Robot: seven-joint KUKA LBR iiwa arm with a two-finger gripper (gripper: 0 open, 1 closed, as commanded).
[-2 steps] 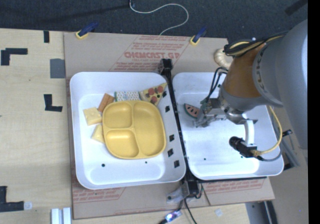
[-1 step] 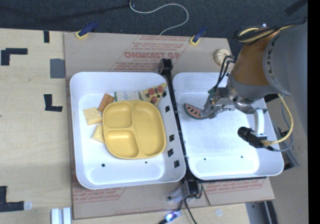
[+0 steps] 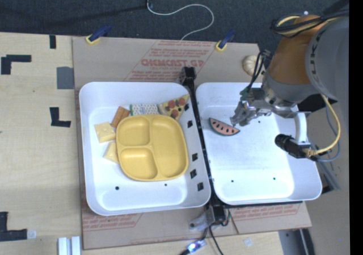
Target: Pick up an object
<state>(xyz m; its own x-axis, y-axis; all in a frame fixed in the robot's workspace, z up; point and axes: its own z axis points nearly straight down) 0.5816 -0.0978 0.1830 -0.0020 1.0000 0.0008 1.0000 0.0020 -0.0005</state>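
Left bin (image 3: 93,151) holds a yellow plate (image 3: 152,147) — watermelon slice (image 3: 223,127) in right bin (image 3: 258,183); end effector (image 3: 243,113) state unclear.

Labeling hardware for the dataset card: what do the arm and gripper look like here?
The arm is a bulky grey body with a broad orange band above the wrist. Yellow and black cables loop along it. The gripper is a small grey-metal assembly, with a black fitting beside it.

The table (image 3: 34,151) is pale wood with black tape marks. A brown cardboard sheet (image 3: 164,61) lies on it, held by blue clips at its far edge. Two white bins, left bin (image 3: 91,191) and right bin (image 3: 306,191), rest side by side on the sheet.
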